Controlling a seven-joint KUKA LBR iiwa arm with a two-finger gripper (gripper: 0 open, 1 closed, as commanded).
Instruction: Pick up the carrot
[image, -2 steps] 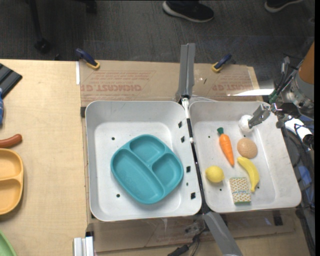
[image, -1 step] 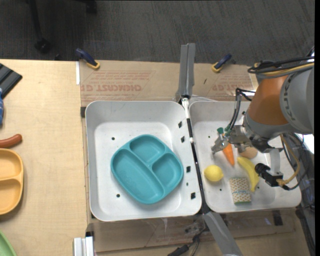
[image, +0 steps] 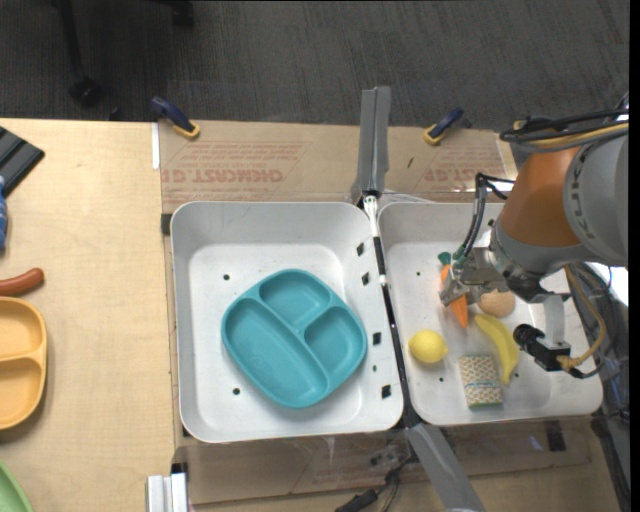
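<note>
In the right bin (image: 420, 400), the gripper (image: 457, 287) sits over the carrot (image: 456, 306). Beside the carrot lie an egg (image: 496, 303) and a banana (image: 500, 343). I cannot tell how the hand stands.

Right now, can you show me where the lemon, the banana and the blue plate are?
lemon (image: 428, 347), camera view, middle of its yellow skin.
banana (image: 499, 343), camera view, middle of its curved body.
blue plate (image: 262, 352), camera view, floor of its biggest compartment.

Teal plate (image: 293, 338) glowing in the white bin (image: 200, 250) — orange carrot (image: 457, 309), yellow lemon (image: 428, 347) and banana (image: 500, 345) showing bright.
</note>
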